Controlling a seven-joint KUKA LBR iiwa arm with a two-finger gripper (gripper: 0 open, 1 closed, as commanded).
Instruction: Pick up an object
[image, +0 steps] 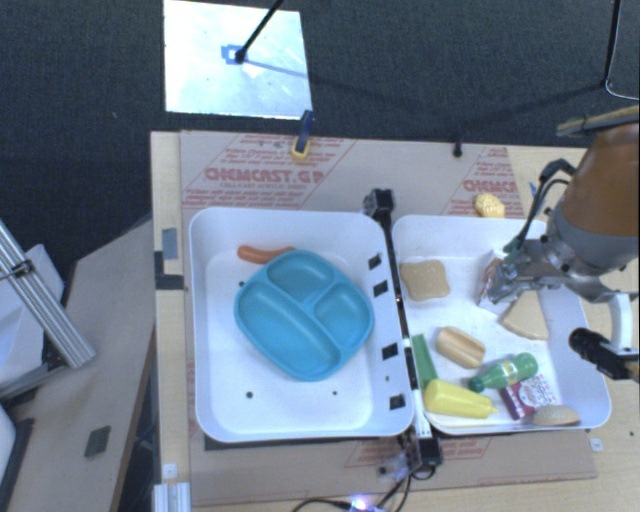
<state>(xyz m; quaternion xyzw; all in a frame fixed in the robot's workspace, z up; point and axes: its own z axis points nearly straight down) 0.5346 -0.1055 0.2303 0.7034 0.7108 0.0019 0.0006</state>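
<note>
Camera view: green bottle lies lengthwise, cap pointing left toward divider.

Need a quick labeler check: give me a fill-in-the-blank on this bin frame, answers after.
1. The blue tray lies in the ____ bin.
2. The orange sausage lies against the tray's ____ edge.
3. The green bottle lies in the ____ bin.
4. The gripper hangs over the ____ bin.

Answers: left; far; right; right
</note>
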